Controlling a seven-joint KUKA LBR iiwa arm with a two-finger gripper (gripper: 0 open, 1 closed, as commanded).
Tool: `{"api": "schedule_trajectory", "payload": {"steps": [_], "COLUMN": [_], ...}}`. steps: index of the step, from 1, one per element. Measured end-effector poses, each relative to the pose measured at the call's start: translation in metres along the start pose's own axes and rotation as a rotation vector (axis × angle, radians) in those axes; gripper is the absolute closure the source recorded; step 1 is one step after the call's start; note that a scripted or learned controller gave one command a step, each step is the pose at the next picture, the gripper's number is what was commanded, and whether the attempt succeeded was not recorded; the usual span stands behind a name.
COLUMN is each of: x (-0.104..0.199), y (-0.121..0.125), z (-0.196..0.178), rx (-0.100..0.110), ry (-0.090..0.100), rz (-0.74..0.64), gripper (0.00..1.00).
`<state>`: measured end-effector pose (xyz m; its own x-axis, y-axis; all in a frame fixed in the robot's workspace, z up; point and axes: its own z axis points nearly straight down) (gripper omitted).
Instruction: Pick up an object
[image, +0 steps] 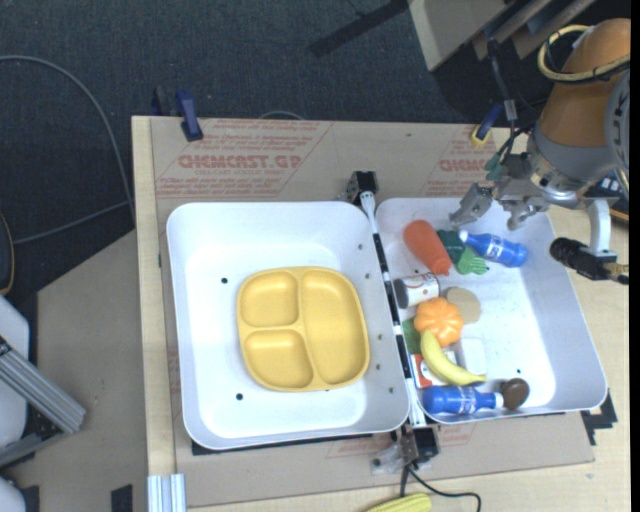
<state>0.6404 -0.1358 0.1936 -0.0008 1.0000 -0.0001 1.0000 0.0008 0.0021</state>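
Spread apart and gripping nothing, my two-finger metal pincer (497, 205) hangs over the far end of the right shallow white bin (570, 330), at about one o'clock in the frame. My grey arm with its orange band (585, 95) reaches in from three o'clock.

Just below the fingertips, at their six o'clock, lies a blue plastic bottle with a white label (495, 249), apart from the fingers. Touching its left end is a small green plastic piece (469, 264). At nine o'clock from the bottle rests an orange-red carrot-shaped toy (427, 246), slanted along the bin's left side.

Toward six o'clock the clutter thickens: a small silver can on its side (417, 291), a beige rounded lump (463, 305), an orange toy pumpkin (439, 320), and a yellow plastic banana (446, 363) curving beneath the pumpkin. At the near edge sit a second blue bottle (458, 401) and, beside its cap, a small brown ball (515, 392).

At nine o'clock from all this, the left shallow white bin (200, 300) holds a yellow plastic plate with three compartments (301, 328), lying flat near its middle. Both bins rest on a pale wooden bench (300, 150).
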Motion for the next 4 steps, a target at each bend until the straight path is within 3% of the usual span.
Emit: {"api": "schedule_trajectory", "payload": {"steps": [1, 2, 3, 4], "x": [0.036, 0.036, 0.036, 0.002], "y": [0.026, 0.027, 0.027, -0.022], "z": [0.098, 0.087, 0.087, 0.109], "rx": [0.004, 0.000, 0.000, 0.004], "ry": [0.001, -0.001, -0.001, 0.001], "rz": [0.000, -0.002, -0.002, 0.001], "gripper": [0.00, 1.00, 0.00, 0.00]}}
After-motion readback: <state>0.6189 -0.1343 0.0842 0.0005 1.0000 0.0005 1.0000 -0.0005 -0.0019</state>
